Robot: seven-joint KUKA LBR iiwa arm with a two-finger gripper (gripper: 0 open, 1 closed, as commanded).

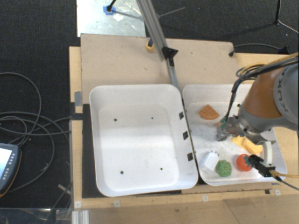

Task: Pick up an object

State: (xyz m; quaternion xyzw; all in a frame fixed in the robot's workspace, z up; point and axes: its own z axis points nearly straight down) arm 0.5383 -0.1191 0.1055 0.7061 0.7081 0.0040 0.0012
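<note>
The right bin [196, 95] holds several small things: an orange wedge [209, 112] near its back, a yellow piece [248, 145] on the right, a red tomato-like ball [243, 162], a green lumpy ball [224, 168] and a white block [210, 160] at the front. My gripper [222, 131] hangs low over the middle of this bin, between the orange wedge and the yellow piece, just left of the yellow piece. I see nothing between its fingers.
The left bin [100, 97] sits beside the right one, with black clips [185, 135] along the shared rim. A grey pole [154, 27] slants in from the top. Cables [28, 120] and a pendant [7, 164] lie left of the bench.
</note>
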